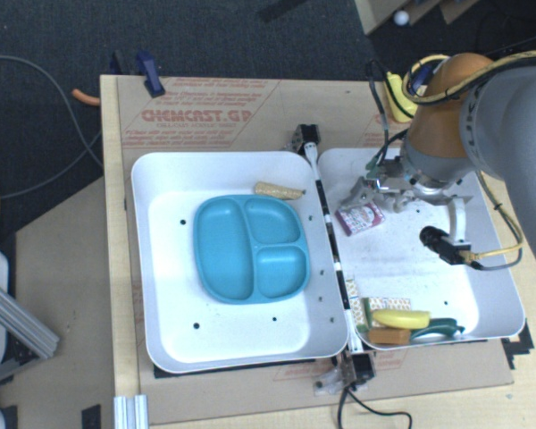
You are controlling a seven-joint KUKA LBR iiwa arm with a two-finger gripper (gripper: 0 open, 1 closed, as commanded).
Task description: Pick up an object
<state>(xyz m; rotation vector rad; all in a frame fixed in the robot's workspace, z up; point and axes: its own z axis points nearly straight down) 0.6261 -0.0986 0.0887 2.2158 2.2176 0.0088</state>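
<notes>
Packet [359, 219] lay near the right bin's [491, 320] far-left corner, just beneath and left of the claw [381, 189]; claw's state, cannot tell.

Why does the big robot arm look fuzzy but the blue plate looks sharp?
In the camera view, the arm sits nearest the lens, so it looks soft and blurry; the blue plate lies lower in the left bin and looks crisp. Light is even, with faint shadows along the bin walls.
</notes>
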